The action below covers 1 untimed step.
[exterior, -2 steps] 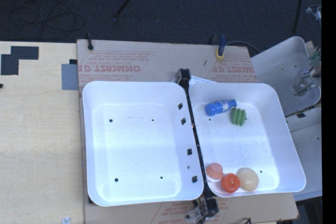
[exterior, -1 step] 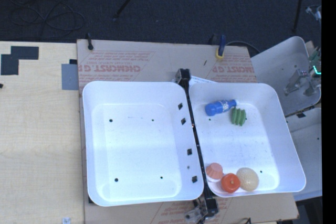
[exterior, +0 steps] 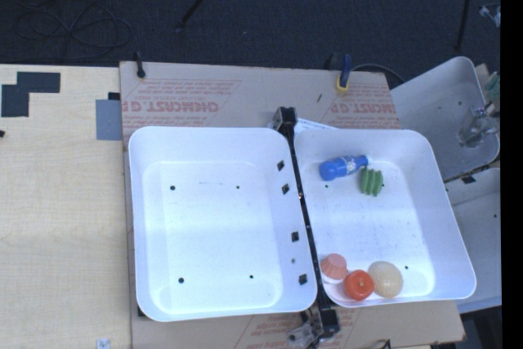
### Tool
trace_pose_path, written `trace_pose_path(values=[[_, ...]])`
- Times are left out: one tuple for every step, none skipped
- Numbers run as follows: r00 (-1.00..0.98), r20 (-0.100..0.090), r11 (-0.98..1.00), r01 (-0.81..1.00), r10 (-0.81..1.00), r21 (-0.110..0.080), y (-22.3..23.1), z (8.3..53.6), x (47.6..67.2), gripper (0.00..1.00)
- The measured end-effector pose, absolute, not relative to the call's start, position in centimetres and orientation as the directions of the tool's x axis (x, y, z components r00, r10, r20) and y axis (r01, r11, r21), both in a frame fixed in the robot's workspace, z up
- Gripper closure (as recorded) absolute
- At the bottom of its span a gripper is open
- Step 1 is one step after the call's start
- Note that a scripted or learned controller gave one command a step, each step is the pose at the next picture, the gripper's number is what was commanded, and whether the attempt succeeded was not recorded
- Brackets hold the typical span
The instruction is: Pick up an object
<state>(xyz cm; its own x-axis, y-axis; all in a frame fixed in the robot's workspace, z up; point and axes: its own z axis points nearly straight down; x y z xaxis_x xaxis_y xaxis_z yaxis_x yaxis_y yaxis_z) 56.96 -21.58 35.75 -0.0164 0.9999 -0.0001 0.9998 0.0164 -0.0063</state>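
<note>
Pink round plastic disc (exterior: 333, 266), red-orange round toy (exterior: 358, 284) and cream-coloured ball (exterior: 386, 278) crowd one corner of the right white bin (exterior: 445, 176), well below and left of the end effector (exterior: 478, 128). Leave them. The blue plastic bottle (exterior: 343, 167) and green ridged toy (exterior: 372, 181) lie nearer, to its left. Take the bottle: come down over its middle and close across its width. You cannot tell whether the end effector is wide or narrow.

two white bins (exterior: 147, 176) sit side by side. the right bin holds five objects: one blue bottle (exterior: 342, 167), one green piece (exterior: 372, 181), one pink disc (exterior: 333, 266), one red-orange ball (exterior: 358, 284), one cream ball (exterior: 386, 278).
</note>
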Motion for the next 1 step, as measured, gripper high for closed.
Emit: trace_pose_path(values=[[-0.017,0.0,0.017,1.0,1.0,-0.007,-21.58,35.71,56.95,0.0]])
